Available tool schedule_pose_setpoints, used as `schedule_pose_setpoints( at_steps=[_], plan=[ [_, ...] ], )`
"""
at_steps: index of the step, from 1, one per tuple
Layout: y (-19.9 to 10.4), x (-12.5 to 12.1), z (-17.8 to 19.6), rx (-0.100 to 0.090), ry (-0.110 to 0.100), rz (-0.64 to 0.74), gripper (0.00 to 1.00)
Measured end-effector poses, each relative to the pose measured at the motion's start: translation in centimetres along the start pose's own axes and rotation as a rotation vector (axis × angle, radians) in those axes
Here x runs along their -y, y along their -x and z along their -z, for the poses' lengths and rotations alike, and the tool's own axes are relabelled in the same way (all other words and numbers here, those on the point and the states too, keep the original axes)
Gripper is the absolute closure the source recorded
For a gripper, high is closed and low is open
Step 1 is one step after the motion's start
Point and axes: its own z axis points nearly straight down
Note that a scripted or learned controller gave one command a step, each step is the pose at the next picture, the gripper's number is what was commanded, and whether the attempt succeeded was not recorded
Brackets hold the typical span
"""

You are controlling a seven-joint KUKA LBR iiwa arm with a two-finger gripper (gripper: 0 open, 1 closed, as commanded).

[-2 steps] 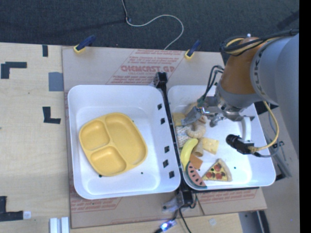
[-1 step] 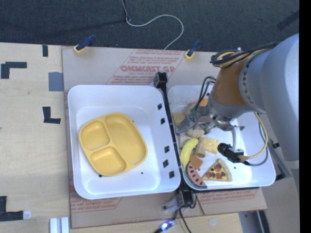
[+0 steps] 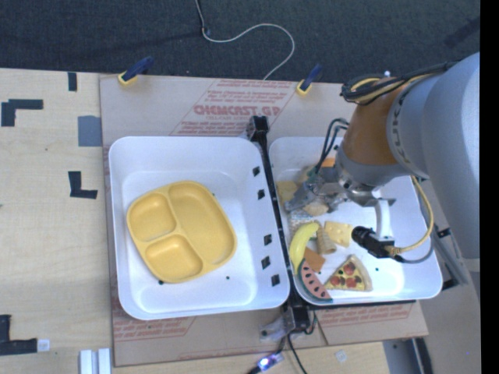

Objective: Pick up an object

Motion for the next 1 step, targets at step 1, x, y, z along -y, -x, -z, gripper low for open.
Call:
schedule_pose_setpoints(
  at_steps=[1],
  plan=[
    [0.4, -0.85, 4.79, 0.001, 0.006, -0.002, 1.0]
  ],
)
